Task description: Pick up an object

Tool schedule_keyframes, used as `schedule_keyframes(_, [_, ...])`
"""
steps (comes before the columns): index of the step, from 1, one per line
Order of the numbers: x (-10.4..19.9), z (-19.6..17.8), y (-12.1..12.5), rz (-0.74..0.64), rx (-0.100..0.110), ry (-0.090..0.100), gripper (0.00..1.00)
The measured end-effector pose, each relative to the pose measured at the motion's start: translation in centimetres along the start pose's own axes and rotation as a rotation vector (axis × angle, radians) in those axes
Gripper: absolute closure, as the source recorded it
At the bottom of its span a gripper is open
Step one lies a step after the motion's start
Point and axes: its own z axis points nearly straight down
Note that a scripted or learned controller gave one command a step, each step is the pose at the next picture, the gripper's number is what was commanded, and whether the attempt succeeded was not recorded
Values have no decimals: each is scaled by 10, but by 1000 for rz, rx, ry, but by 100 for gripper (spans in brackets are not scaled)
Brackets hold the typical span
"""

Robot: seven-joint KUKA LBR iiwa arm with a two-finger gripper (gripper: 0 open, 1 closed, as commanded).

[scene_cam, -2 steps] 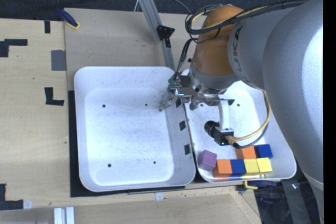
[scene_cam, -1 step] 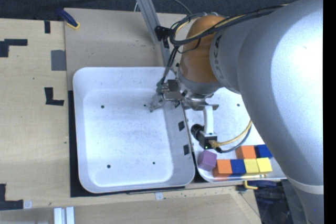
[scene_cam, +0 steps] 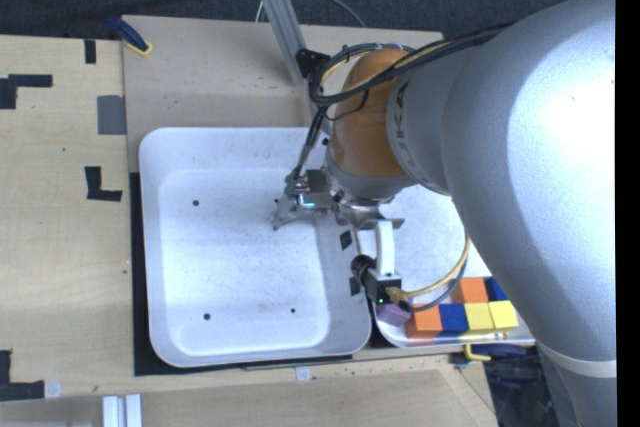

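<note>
Fingers (scene_cam: 285,213) low over left bin (scene_cam: 160,147), near its right wall; open or closed, cannot tell. Coloured blocks (scene_cam: 465,313) in right bin (scene_cam: 438,233), well apart, off toward lower right.

The left bin (scene_cam: 240,245) looks like matt white plastic, its smooth floor peppered with fine dark specks, and it sits on a table (scene_cam: 60,215) of pale, dull board that resembles unfinished wood or fibreboard. The arm (scene_cam: 540,175) has a smooth grey shell with a soft satin sheen, and the orange band (scene_cam: 360,115) above the wrist is glossier. In the right bin (scene_cam: 432,235), the coloured blocks (scene_cam: 465,315) look smooth and matt, like plastic or painted wood.
</note>
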Motion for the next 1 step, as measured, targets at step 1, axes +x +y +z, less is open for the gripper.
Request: schedule_keyframes(1, [5,3,7,4,-17,-7,0])
